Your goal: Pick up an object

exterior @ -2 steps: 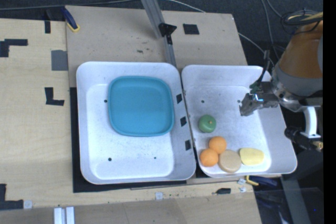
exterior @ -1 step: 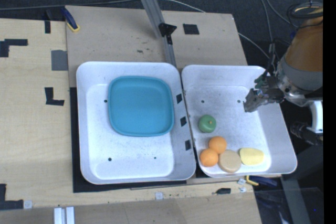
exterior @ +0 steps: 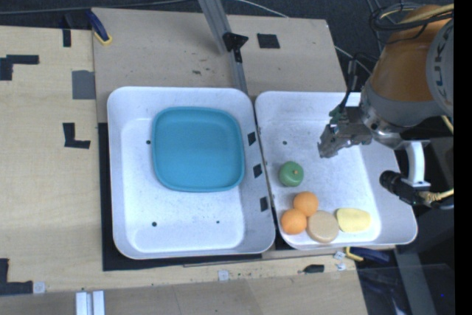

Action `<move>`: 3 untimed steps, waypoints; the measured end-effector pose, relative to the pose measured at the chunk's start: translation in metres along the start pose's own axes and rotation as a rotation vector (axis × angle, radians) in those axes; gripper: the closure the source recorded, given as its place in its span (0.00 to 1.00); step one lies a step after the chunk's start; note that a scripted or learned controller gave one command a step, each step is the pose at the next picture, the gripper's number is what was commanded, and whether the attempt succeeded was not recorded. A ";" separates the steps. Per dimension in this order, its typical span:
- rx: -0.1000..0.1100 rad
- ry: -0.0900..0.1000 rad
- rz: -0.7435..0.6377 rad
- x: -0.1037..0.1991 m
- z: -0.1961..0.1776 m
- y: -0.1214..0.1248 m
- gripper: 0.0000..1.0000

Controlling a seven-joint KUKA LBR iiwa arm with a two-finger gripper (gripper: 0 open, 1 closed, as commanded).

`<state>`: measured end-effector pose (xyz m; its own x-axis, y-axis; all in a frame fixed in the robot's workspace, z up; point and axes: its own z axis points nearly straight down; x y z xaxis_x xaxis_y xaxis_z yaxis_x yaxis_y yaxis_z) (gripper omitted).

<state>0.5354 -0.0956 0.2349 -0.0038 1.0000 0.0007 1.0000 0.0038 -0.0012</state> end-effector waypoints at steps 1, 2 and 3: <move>-0.001 0.000 0.000 0.045 -0.006 0.010 1.00; 0.000 0.000 -0.001 0.096 0.005 0.017 1.00; 0.000 0.000 -0.001 0.153 0.013 0.033 1.00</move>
